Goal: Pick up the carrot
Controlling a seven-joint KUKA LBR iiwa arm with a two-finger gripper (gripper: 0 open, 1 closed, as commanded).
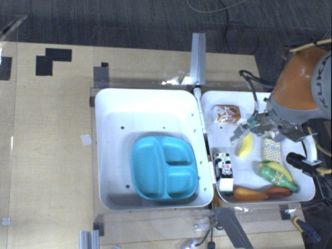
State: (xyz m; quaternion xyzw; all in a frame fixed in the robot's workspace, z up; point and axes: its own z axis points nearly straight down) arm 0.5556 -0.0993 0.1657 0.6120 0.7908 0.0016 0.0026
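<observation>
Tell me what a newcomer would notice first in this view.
The blue divided plate stands out most, lying in the left bin toward its near side. Next comes the grey arm with its orange band at the right, its gripper over the right bin close above a small banana. The carrot lies along that bin's near edge, apart from the gripper, beside a green bottle and a small milk carton.
</observation>
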